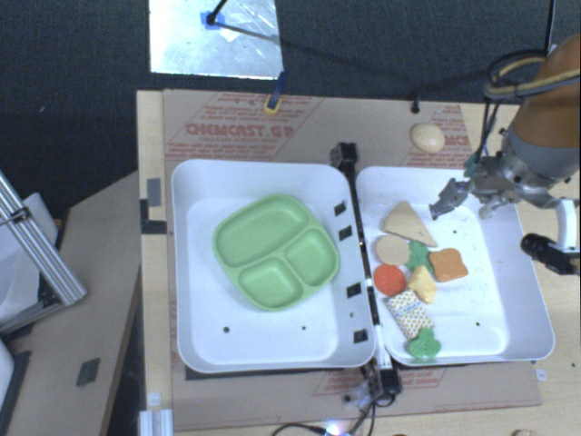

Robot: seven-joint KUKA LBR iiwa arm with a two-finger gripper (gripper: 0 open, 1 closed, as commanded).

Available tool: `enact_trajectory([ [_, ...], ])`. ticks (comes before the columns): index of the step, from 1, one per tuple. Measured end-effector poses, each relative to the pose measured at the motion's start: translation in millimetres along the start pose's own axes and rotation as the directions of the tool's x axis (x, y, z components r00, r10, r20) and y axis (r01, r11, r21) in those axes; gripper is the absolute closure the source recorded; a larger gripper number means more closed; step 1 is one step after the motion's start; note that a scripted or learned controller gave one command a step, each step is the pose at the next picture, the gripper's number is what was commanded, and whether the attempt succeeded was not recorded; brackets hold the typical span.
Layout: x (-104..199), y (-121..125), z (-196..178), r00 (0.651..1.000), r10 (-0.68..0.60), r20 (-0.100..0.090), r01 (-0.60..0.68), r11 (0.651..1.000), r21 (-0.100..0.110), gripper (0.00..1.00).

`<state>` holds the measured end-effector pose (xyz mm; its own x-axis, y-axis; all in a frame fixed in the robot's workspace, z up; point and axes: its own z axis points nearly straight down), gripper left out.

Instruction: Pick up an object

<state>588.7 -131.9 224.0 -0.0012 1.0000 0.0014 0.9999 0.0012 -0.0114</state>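
two shallow white bins sit side by side on the counter [154, 271]. nearest the camera, in the right bin [517, 325], a green leafy toy piece [423, 344] lies by the front wall. just behind it is a patterned packet [408, 312], which touches a yellow block [422, 284] and sits just beside a red round piece [390, 279]. a green stem piece [418, 255] lies between the red round piece and an orange toast-shaped piece [448, 264]. a tan oval piece [392, 249] lies just left of the green stem piece. behind it, a pale wedge [408, 222] points toward the back of the bin.

the left bin [195, 334] holds a green divided plate [277, 252] with three compartments, resting near the bin's centre and turned at a slant.

the tool [448, 198] hangs over the rear part of the right bin, just right of the pale wedge and apart from it. its two fingers [442, 203] are slightly apart, with nothing between them. the grey arm [545, 125] enters from the right, with an orange band above the wrist.

farther back, a beige egg-shaped object [428, 136] rests on the cardboard sheet [245, 130] behind the right bin. a yellow and blue clip [274, 101] sits at the sheet's rear edge. beyond it lies a shiny foil square [216, 25] with a small blue mark.
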Motion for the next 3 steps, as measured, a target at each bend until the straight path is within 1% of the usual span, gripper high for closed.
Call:
enact_trajectory([
  [1,0.2,2.3,-7.7,1.0,-0.002,0.002,0.002,1.0,-0.013,0.0],
  [2,10.1,5.2,41.7,1.0,-0.005,0.001,0.005,1.0,-0.01,0.0],
  [3,11.1,16.5,95.3,1.0,-0.005,0.002,0.005,1.0,-0.012,0.0],
])
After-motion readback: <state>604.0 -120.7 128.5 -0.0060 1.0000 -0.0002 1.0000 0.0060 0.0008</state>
